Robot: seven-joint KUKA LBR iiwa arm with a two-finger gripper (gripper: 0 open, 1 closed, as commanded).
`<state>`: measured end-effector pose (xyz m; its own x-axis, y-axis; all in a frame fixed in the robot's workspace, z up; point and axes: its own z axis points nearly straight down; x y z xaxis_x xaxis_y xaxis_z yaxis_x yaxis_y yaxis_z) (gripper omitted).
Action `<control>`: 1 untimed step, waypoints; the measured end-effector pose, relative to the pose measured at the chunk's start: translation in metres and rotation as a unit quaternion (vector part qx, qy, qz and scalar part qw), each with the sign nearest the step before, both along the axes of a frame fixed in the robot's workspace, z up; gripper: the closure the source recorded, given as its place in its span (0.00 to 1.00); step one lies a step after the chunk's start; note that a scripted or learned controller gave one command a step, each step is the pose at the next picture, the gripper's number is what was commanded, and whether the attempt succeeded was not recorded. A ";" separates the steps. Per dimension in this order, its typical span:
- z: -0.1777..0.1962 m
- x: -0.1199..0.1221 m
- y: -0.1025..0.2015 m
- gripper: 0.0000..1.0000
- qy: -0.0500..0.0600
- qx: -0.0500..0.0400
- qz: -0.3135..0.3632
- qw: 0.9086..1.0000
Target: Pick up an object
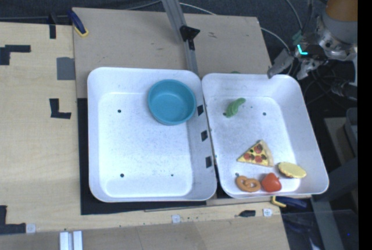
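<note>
Gripper waits off the right bin's far corner

Gripper [289,67] hangs just outside the far right corner of the right bin [308,121], its two dark fingers spread apart with nothing between them. Inside this bin lie a green piece [235,107] near the far side, and near the front a pizza slice [256,153], a yellow piece [291,170], a red piece [271,183] and an orange ring [248,184]. A blue bowl [171,102] sits in the left bin [110,144].
</note>
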<state>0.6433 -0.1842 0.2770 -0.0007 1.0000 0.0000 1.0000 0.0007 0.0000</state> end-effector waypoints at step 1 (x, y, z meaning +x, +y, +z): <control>0.000 0.000 0.000 0.00 0.000 0.000 0.000 1.000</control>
<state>0.6433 -0.1842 0.2769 -0.0007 1.0000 0.0000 1.0000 0.0007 -0.0002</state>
